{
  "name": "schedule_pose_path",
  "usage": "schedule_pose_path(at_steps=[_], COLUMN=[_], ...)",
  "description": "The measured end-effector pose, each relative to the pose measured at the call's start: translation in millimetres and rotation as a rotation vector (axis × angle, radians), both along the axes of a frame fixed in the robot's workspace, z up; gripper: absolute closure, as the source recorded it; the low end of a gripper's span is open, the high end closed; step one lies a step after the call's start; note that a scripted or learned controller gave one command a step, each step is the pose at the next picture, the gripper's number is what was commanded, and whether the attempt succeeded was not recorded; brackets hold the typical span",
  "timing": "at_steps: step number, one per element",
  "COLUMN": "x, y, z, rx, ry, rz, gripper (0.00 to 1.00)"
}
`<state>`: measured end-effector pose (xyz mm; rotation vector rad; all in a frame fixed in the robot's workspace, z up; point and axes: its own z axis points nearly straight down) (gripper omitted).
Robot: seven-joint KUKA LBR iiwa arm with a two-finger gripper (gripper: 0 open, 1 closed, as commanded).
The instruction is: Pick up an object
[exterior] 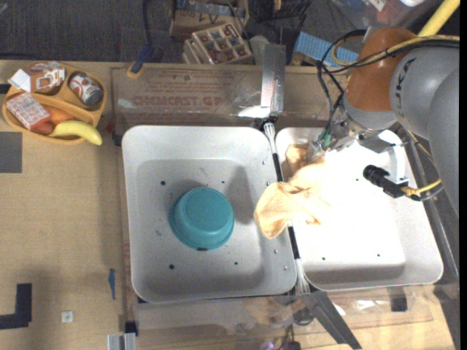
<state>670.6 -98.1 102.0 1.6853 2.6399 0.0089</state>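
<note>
A yellow cloth [292, 195] is draped over the divider between the bins. A teal bowl [203, 218] is seen left of it. The gripper [326, 141] is just above-right of the cloth; whether its fingers are apart cannot be told.

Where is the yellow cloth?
The yellow cloth is draped over the divide between the two bins, right of the teal bowl and below the gripper.

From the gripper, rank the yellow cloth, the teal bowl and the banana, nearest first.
Gripper sits at the right bin's upper left corner.
1. Yellow cloth: draped over the divide between the bins, its upper end just beside the gripper.
2. Teal bowl: upside down in the middle of the left bin.
3. Banana: on the bench, far left, beside the snack tray.
</note>
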Motion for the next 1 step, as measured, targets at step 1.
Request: schedule_pose_path(at_steps=[1], x=[-2.3], y=[33.0], z=[84.7], rx=[-0.005], ry=[0.002], rz=[0.548], gripper=[1.0])
